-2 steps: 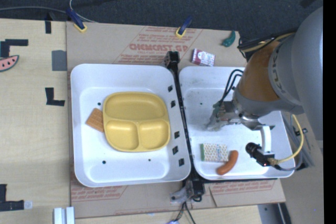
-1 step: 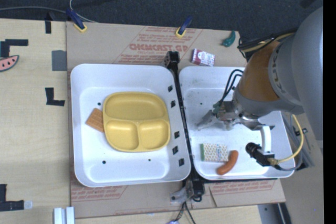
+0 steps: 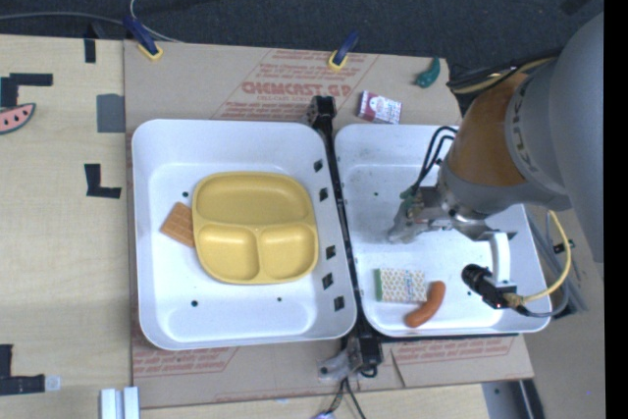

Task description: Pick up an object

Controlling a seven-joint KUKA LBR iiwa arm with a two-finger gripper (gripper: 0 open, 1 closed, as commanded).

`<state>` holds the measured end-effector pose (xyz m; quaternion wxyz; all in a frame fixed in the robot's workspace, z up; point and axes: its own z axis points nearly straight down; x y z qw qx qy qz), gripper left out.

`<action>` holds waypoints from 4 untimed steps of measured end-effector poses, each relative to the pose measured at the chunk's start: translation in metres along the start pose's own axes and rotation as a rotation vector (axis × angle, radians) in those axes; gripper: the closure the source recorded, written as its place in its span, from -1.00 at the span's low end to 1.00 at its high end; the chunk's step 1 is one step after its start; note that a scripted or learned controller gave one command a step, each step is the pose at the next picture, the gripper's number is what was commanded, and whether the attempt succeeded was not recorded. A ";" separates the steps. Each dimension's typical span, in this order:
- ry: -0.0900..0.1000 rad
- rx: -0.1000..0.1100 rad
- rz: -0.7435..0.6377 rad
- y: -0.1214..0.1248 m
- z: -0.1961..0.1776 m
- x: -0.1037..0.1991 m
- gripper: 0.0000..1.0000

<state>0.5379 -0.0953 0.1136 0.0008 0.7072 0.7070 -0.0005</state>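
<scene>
Dark carpet along the far side, then a wooden counter (image 3: 59, 240) topped with a cardboard sheet (image 3: 285, 88) carrying two white bins side by side. In the left bin (image 3: 162, 309): a yellow divided tray (image 3: 257, 226) near the middle, with a brown cracker-like piece (image 3: 179, 225) tucked under its left edge. On the cardboard past the bins' far edge: a small red-and-white packet (image 3: 378, 107), a teal scrap (image 3: 428, 72) further right. In the right bin (image 3: 392, 162): a green-edged speckled sponge (image 3: 399, 285) and an orange sausage (image 3: 425, 304) touching it, both by the near edge. Above the bin's middle, the claw (image 3: 407, 219), pointing left, low over bare floor, apart from the sponge and sausage; cannot tell open from closed, nothing seen in it.
</scene>
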 end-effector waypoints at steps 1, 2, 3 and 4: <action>0.000 0.000 0.000 0.000 0.000 0.000 -1.00; 0.001 0.001 0.000 0.000 -0.009 0.000 1.00; 0.001 0.001 0.000 0.000 -0.009 0.000 -1.00; 0.001 -0.003 -0.001 -0.020 0.028 -0.005 -1.00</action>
